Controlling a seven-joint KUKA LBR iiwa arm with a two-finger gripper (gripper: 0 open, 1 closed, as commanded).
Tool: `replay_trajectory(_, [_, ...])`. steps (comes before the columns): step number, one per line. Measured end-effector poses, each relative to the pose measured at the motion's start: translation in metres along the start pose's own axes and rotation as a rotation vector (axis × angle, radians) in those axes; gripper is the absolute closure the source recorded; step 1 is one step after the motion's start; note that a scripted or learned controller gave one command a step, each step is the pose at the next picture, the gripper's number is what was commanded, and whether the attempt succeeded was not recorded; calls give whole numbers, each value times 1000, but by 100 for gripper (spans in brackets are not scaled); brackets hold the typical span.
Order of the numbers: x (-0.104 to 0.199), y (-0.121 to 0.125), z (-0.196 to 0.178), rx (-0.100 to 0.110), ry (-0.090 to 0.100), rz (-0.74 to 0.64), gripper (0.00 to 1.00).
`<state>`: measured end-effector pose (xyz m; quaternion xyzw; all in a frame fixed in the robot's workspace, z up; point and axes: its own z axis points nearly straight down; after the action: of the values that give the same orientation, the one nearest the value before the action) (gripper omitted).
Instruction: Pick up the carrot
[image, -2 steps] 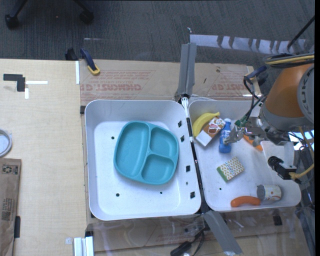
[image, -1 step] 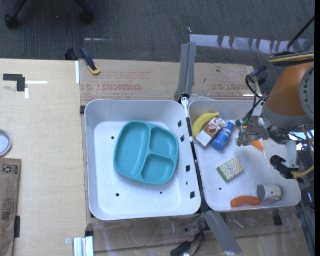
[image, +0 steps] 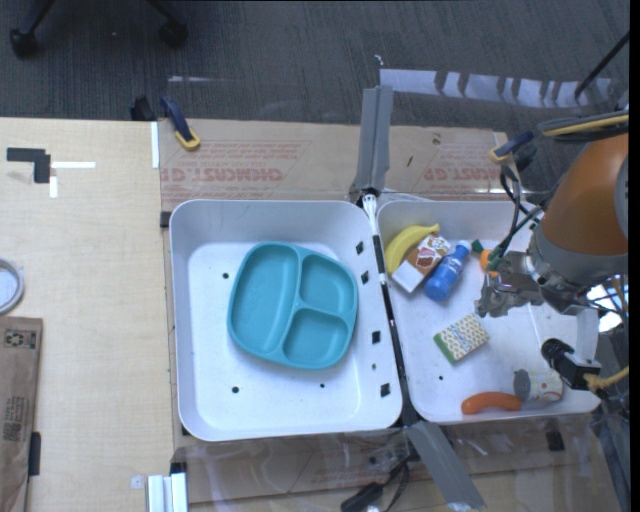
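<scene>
The carrot (image: 490, 403) is a small orange piece lying flat near the front edge of the right bin (image: 440, 385). My gripper (image: 497, 299) hangs over the right side of that bin, further back than the carrot and well apart from it. It sits just right of a patterned yellow-green block (image: 461, 337). Nothing shows in the gripper. The arm's orange band (image: 592, 195) rises behind it.
A banana (image: 410, 243), a small red-and-white box (image: 423, 263) and a blue bottle (image: 446, 273) lie at the back of the right bin. A grey-and-white item (image: 536, 384) sits right of the carrot. The left bin (image: 200, 390) holds a teal divided plate (image: 293, 304).
</scene>
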<state>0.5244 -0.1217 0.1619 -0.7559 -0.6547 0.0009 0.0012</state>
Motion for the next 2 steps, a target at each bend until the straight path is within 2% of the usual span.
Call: replay_trajectory(2, [-2,1,-16,3,-1,4,100])
